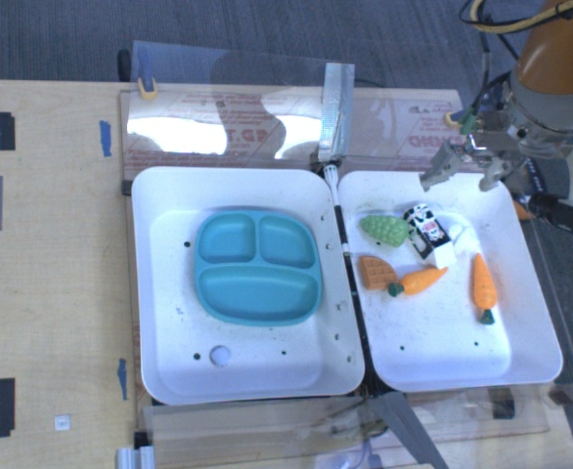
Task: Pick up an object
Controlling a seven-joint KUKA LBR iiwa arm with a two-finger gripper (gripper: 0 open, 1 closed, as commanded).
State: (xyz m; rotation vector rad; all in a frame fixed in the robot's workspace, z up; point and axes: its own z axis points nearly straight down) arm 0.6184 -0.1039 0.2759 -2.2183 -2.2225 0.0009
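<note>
The left bin (159,262) holds a blue divided plate (258,267). The right bin (521,350) holds a green leafy item (384,229), a brown waffle piece (374,271), a small carrot (419,281), a black-and-white carton (429,233) and a second carrot (483,282); the first four lie close together. The claw (470,169) hangs above the right bin's far edge, fingers spread, gripping nothing.
</note>
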